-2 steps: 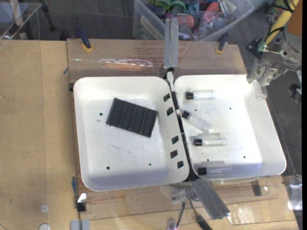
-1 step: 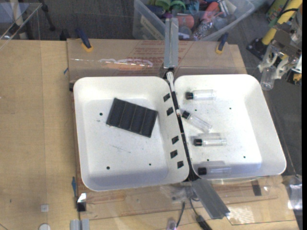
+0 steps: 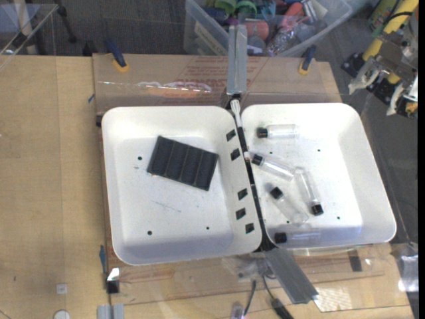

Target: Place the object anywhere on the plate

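A dark ribbed plate [image 3: 182, 163] lies in the left bin [image 3: 126, 234]; clear vials [image 3: 277, 132] scatter the right bin [image 3: 372, 218]. The hand's state: cannot tell.

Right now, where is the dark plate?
The dark plate lies flat in the left bin, tilted slightly, near its middle. The clear vials are all in the right bin.

two bins sit side by side: the plate [image 3: 182, 163] lies in the left bin [image 3: 126, 238], several vials [image 3: 279, 131] in the right bin [image 3: 372, 205].
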### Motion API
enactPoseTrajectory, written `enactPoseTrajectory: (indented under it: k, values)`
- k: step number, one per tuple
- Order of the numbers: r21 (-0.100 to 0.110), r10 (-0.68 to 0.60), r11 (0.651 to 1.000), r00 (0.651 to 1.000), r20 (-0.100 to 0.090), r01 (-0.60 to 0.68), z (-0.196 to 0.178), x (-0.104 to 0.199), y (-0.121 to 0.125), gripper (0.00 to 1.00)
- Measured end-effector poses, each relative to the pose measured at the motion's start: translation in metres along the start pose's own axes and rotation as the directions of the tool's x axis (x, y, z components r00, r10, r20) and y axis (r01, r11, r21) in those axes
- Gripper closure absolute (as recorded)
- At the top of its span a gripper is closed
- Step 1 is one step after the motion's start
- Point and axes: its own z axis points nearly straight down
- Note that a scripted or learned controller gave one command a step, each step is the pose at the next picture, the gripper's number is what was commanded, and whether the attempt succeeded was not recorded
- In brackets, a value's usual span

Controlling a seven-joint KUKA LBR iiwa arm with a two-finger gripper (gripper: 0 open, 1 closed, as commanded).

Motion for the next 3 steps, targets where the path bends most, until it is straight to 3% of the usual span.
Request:
enactPoseTrajectory:
  k: [1,2,3]
  values:
    - [0.003,-0.033,0.999,0.999,-0.001,0.033,0.183,-0.038,-0.105,0.00]
    - [-0.004,0.297,0.955,0.955,-0.005,-0.297,0.216,-0.025,-0.186,0.00]
    - [-0.004,0.298,0.955,0.955,-0.006,-0.298,0.216,-0.026,-0.186,0.00]
